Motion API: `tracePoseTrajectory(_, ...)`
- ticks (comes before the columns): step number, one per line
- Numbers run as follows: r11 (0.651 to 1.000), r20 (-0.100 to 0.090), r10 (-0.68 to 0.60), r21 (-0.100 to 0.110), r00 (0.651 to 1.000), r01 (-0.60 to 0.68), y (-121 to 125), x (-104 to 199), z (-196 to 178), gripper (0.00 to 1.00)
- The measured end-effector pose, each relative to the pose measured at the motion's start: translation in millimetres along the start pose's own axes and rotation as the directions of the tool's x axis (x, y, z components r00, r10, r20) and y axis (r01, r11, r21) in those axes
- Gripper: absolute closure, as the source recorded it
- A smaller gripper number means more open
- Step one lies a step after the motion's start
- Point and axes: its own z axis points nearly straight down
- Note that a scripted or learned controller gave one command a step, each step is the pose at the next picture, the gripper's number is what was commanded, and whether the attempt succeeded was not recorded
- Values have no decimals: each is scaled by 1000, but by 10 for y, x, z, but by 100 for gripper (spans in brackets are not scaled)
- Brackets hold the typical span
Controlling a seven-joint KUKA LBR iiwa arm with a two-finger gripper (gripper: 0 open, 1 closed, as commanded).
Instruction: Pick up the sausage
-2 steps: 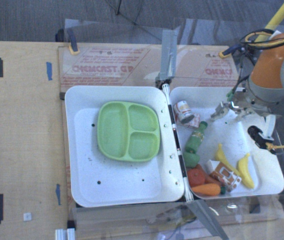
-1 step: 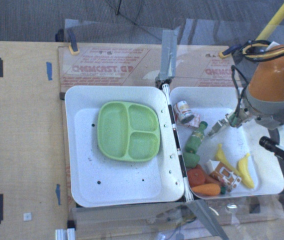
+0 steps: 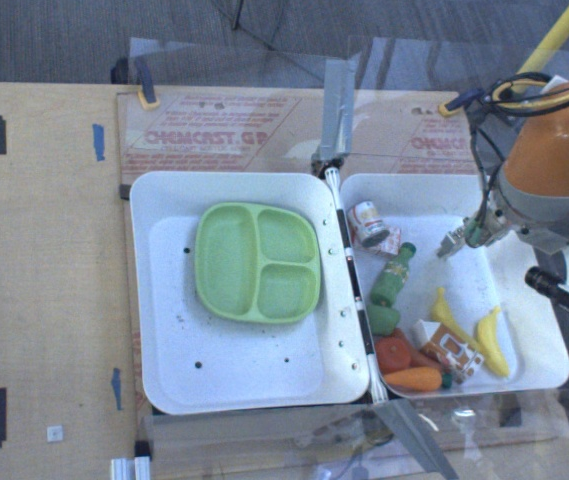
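- Gripper (image 3: 456, 242) hangs low over the right bin (image 3: 554, 368), near that bin's far right part, at the end of a grey arm (image 3: 549, 168) with an orange band; it is small and seen at a slant, so I cannot tell whether it is spread or pressed together; nothing can be seen held in it
- Two shallow white bins sit side by side on a bench; the left bin (image 3: 164, 368) holds a light green divided plate (image 3: 258, 262) with three compartments
- Right bin holds a cluster of toy food along its left and near sides, all apart from the gripper
- Small can (image 3: 369, 223) lies on its side near the far left corner; a green bottle (image 3: 394, 274) lies just below it, tilted; a dark green rounded piece (image 3: 382, 318) sits just beside the bottle's base
- Red rounded piece (image 3: 394, 352) sits nearer the front; a long orange piece (image 3: 414, 379) lies touching it at the near edge; I cannot tell for sure which item is the sausage, though this long piece is closest in shape
- Small printed carton (image 3: 454, 353) lies beside them; two yellow bananas (image 3: 448, 312) (image 3: 494, 344) lie either side of the carton
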Motion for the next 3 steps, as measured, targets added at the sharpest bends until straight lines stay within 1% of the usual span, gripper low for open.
tracePoseTrajectory(1, 1000, 0, 0, 0, 1000, 0, 1, 1, 1, 0)
tracePoseTrajectory(2, 882, -7, 471, 12, 882, -471, 11, -336, 132, 0)
tracePoseTrajectory(3, 999, -8, 41, 9, 999, -41, 54, 89, 127, 0)
